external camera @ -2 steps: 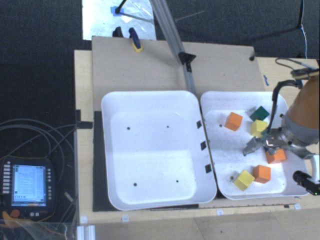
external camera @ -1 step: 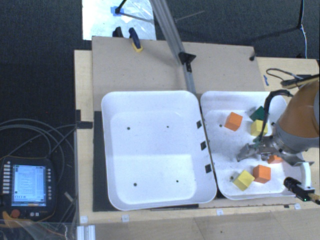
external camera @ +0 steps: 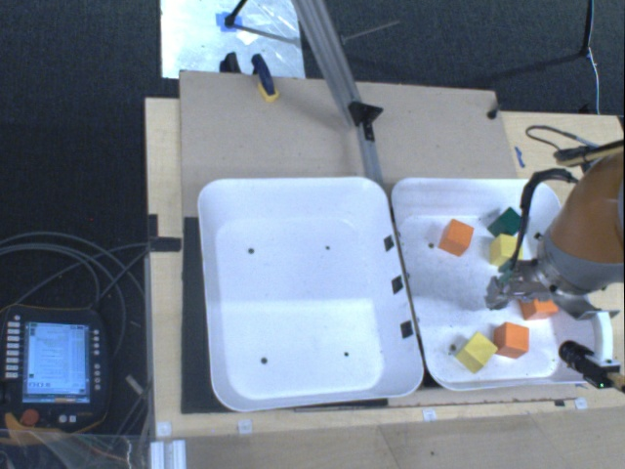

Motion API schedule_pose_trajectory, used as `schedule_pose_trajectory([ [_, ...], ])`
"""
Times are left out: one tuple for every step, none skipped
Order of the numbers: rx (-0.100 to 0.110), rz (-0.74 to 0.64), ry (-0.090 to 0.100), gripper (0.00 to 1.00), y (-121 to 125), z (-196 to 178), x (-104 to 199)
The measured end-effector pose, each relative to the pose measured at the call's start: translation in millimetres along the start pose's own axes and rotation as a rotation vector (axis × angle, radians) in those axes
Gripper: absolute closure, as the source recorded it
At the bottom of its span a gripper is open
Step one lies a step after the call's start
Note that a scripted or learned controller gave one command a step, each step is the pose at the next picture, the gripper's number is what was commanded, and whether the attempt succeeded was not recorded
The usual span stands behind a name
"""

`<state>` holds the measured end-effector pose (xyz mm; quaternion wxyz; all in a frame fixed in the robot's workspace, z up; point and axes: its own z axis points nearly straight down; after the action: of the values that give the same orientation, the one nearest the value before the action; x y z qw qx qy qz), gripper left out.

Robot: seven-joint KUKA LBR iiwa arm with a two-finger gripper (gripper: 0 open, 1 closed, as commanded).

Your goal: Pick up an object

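Observation:
The right bin holds several blocks. An orange block lies near its upper middle, with a dark green block and a yellow block to its right. Near the front lie a yellow block and an orange block. Another orange block sits partly under the arm. My gripper hangs low over the bin's right half, just left of that block and below the upper yellow one. Nothing shows between its fingers.
The left bin lies beside the right one. A slanted grey pole crosses the back of the bench. A teach pendant and cables lie off the bench at the left.

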<state>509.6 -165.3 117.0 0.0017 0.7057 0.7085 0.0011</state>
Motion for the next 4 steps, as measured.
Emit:
schedule_pose_trajectory([
  [-0.004,-0.001,-0.002,1.0,2.4,-64.3,0.1],
  [-0.006,-0.001,-0.002,1.0,0.8,-127.8,2.1],
  [-0.001,-0.001,-0.001,1.0,2.2,-142.7,1.9],
  [0.001,-0.006,0.002,1.0,13.1,-132.4,52.0],
])
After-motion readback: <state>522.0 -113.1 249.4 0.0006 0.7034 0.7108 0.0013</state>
